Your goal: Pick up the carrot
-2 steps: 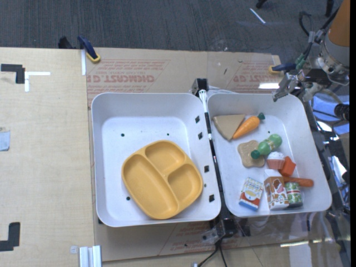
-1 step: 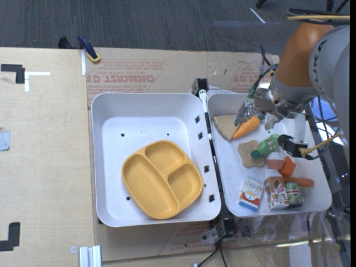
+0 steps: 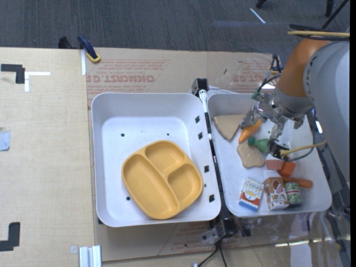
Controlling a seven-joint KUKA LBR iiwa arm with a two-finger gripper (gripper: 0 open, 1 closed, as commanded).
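Observation:
The carrot [image 3: 250,130], orange with a green top [image 3: 259,144], lies tilted in the upper middle of the right bin [image 3: 225,99]. My gripper [image 3: 262,129] hangs low over it, reaching in from the right under the orange-banded wrist [image 3: 297,65]. The jaws look open, one finger [image 3: 248,118] at the carrot's upper end, the other [image 3: 276,136] to the right of the green top. The carrot is not visibly clamped between them.
The right bin also holds a tan wedge [image 3: 225,127], a tan flat piece [image 3: 250,156], red and orange blocks [image 3: 286,168], an orange stick [image 3: 302,183], two small cartons [image 3: 251,193] and a can [image 3: 292,193]. A yellow divided plate [image 3: 162,178] lies in the left bin [image 3: 105,149].

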